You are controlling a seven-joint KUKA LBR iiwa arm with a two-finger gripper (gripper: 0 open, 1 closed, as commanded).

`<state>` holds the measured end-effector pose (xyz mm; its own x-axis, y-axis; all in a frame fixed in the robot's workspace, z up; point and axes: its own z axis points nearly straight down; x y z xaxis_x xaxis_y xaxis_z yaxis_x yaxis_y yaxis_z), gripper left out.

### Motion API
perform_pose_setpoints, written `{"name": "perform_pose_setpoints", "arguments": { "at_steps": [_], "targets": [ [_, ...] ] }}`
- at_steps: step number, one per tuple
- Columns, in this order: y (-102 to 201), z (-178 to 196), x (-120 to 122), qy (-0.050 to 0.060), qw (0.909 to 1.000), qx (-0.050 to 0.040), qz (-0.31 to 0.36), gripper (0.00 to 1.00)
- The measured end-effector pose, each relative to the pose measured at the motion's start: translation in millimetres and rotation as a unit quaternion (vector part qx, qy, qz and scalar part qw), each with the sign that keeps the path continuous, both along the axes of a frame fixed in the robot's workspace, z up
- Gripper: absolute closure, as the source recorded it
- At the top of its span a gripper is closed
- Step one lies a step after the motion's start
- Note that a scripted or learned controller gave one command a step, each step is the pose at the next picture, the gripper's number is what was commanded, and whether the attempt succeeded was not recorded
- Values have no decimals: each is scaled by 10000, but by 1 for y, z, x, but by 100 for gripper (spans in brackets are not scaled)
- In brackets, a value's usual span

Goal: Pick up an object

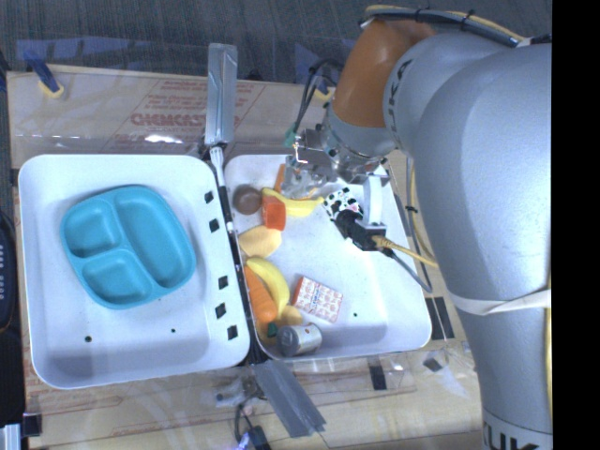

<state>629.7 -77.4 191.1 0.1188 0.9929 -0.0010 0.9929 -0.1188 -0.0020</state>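
Under the orange-banded wrist, at the far end of the right bin [398,293], our claw [302,178] hangs low over a cluster of objects, and we cannot tell from this slanted look whether it is spread or pressed together, because the wrist housing covers it. Right beneath and just toward the near side of the claw lies a curved yellow banana [292,202], with an orange block [274,214] touching it and a small brown round piece [247,198] just to the divider side. Farther toward the near rim sit a pale potato-like piece [262,242], a second banana [270,282] lying against a carrot [261,300], a patterned card box [317,298] and a metal can [298,337]. We judge the banana under the claw to be the likely target. To do this well we should descend straight, straddle the banana across its narrow width away from the orange block, and avoid clipping the bin's far wall. The blue divided plate [127,242] in the left bin [37,279] lies well apart and plays no role.
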Motion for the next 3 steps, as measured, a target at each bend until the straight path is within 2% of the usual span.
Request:
{"name": "perform_pose_setpoints", "arguments": {
  "at_steps": [1,2,3],
  "targets": [
    [0,0,0,1,10000,2,1,0],
    [-53,-101,26,10,9997,6,258,0],
    [-17,-100,26,18,9982,18,606,0]
  ]
}}
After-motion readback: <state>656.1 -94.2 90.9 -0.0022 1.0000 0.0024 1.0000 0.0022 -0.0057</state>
